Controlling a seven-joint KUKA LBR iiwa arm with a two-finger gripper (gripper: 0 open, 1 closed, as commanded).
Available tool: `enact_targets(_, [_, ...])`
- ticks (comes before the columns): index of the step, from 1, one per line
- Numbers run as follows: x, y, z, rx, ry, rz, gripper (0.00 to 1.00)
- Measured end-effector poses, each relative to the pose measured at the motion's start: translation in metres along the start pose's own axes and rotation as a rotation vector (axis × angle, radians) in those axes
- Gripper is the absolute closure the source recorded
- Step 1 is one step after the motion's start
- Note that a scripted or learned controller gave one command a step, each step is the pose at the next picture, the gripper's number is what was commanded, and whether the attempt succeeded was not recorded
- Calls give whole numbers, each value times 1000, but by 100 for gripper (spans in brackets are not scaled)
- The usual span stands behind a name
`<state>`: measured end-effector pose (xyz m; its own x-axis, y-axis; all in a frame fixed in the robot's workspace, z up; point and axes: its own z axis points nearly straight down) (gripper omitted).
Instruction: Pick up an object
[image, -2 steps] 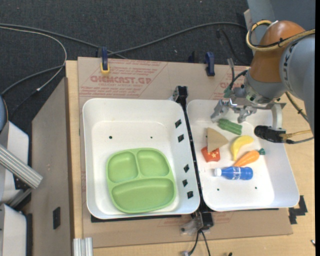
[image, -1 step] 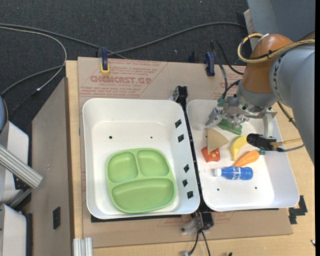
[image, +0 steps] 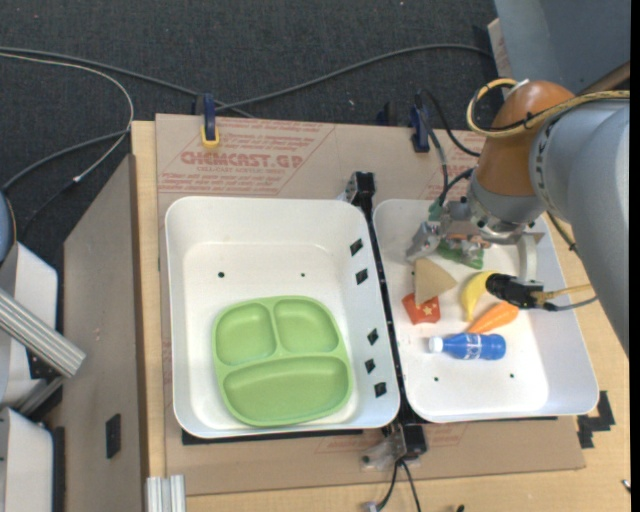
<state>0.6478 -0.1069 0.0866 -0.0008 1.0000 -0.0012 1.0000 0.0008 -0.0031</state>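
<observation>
Over the right bin (image: 560, 395) I see the gripper (image: 462, 245) low above a tan wedge (image: 432, 278), beside a banana (image: 472, 292), carrot (image: 492, 318) and blue bottle (image: 470, 346); its grip I cannot tell.

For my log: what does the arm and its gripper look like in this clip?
The arm is a thick, rounded grey body with a glossy orange band above the wrist. A yellowish cable loops beside the orange section, and thin dark wires run along it. Below a grey collar sits the gripper, a small metallic assembly with green parts, too cluttered to make out in detail.
</observation>
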Motion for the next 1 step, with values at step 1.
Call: enact_targets(1, [0,1,-9,-1,1,1,100])
